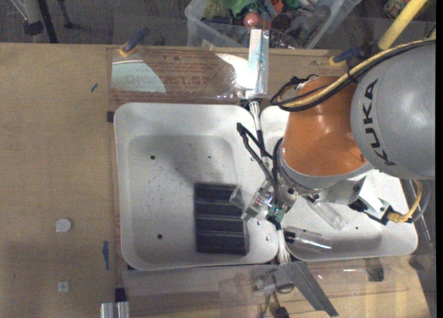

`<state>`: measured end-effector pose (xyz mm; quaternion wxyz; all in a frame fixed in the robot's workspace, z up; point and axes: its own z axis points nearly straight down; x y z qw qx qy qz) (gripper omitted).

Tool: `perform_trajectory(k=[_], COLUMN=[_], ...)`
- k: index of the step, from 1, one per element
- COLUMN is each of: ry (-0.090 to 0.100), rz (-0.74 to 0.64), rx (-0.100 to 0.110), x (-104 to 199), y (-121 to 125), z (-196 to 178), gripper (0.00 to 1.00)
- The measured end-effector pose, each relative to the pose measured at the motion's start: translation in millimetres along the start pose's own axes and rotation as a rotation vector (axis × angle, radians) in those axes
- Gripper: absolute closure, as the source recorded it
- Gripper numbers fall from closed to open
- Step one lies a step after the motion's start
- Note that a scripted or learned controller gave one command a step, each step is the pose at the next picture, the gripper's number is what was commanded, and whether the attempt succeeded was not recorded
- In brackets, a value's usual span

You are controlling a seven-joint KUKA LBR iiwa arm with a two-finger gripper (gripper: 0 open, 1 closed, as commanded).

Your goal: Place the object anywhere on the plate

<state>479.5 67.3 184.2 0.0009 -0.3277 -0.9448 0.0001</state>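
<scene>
Currently I see gripper point(261, 206) low over right edge of left bin point(138, 129), beside dark ribbed object point(220, 218). I cannot tell its grasp state; wrist hides it. Dark ribbed object lies flat on left bin floor, lower right. Orange band point(320, 133) sits above right bin point(387, 237). Plate not identifiable.

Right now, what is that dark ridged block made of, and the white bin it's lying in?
The dark ridged block looks like matte black plastic or rubber; its grooves give no shine, so I can't say which. The white bin looks like smooth moulded plastic, with rounded corners and a soft sheen.
</scene>
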Motion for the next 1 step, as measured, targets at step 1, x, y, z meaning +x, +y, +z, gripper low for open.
perform_trajectory(k=[1], ry=[-0.002], rz=[0.004], rx=[-0.002], x=[47.7], y=[60.6], z=[-51.9], gripper=[1.0])
